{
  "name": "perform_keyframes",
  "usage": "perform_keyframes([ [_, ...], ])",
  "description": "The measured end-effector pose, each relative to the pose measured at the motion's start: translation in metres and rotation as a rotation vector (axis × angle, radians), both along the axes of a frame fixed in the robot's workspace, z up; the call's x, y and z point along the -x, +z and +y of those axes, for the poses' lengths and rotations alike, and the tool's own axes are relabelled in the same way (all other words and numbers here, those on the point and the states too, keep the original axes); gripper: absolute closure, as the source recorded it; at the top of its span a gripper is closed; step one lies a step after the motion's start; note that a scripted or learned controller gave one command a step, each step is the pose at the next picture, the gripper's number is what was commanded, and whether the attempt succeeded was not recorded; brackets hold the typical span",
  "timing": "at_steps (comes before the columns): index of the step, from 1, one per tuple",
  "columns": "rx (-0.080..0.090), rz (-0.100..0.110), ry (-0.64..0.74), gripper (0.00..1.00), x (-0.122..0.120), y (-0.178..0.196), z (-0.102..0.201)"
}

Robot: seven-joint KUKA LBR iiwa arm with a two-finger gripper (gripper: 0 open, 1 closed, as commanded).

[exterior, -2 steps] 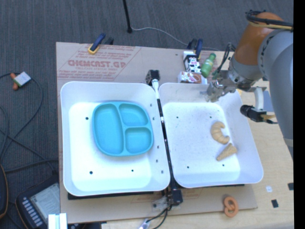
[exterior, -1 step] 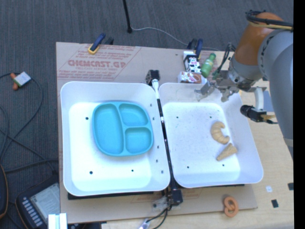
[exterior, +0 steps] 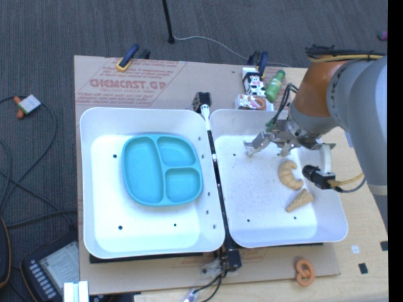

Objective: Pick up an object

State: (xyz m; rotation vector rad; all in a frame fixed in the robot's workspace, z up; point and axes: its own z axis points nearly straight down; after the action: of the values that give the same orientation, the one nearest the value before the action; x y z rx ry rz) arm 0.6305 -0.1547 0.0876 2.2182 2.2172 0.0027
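On the near edge of the cardboard-topped worktop lies a small orange pretzel-shaped ring. In the right white bin, a tan cone-shaped pastry sits nearest, with a curved, pale croissant just beyond it. My metal fingers hang over the bin's far part, spread apart and pinching nothing, left of the croissant. In the left white bin rests a smooth, sky-blue plastic plate with three compartments. Farther off stands a green bottle.
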Motion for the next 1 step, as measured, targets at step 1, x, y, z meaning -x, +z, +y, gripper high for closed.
perform_keyframes([
  [1, 0.001, -0.003, -0.001, 0.0, 0.0501, 0.0005, 0.0154],
])
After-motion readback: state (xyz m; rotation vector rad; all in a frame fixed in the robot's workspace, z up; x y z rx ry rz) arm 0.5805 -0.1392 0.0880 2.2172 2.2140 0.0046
